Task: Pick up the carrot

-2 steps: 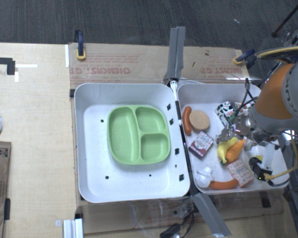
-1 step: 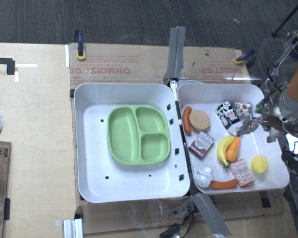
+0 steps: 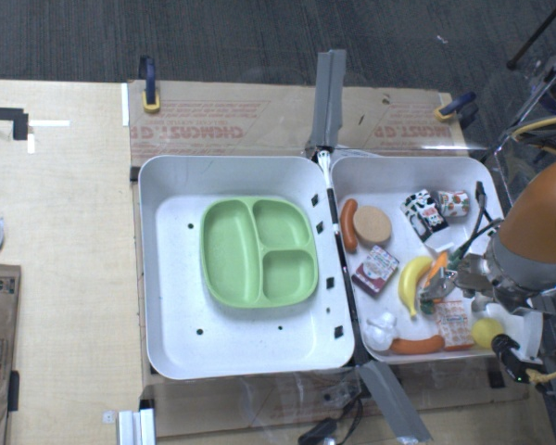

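The carrot (image 3: 436,267) is a small orange piece with a green leafy end. It lies in the right bin (image 3: 403,170) just right of the banana (image 3: 410,284). My gripper (image 3: 445,281) reaches in from the right and is down at the carrot, its tip overlapping the green end. The wrist and orange band (image 3: 537,221) hide the bin's right side. Part of the carrot is covered by the gripper.
The right bin also holds a red sausage (image 3: 349,223), a tan round disc (image 3: 372,223), a cow-patterned box (image 3: 424,213), a small carton (image 3: 377,269), a long orange piece (image 3: 417,345) and a yellow lemon (image 3: 486,332). A green divided plate (image 3: 258,250) sits in the left bin (image 3: 167,276).
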`<state>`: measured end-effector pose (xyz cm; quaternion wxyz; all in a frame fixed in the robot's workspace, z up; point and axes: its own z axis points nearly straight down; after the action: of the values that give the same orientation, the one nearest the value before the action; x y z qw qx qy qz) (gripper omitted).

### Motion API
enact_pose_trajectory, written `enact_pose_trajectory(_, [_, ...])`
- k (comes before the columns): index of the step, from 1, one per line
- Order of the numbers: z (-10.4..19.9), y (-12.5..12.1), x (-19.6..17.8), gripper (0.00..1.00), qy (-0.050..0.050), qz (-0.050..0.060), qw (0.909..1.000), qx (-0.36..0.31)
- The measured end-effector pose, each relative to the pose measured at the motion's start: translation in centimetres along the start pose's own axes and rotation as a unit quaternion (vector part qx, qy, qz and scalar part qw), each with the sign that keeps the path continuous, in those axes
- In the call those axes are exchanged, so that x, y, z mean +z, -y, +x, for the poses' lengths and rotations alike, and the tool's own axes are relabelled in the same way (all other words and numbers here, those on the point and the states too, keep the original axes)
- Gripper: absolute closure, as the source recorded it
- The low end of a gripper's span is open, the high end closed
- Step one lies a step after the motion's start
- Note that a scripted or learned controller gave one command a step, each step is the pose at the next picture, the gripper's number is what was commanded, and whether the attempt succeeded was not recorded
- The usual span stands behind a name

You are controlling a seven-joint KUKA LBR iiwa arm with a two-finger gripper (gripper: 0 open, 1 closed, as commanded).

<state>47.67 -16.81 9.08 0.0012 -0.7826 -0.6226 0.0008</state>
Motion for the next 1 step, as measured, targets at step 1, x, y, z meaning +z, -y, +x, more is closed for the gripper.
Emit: enact_pose_trajectory(1, [1.16,-5.73,-0.09,0.00,0.001,-0.002,0.9912,-0.133])
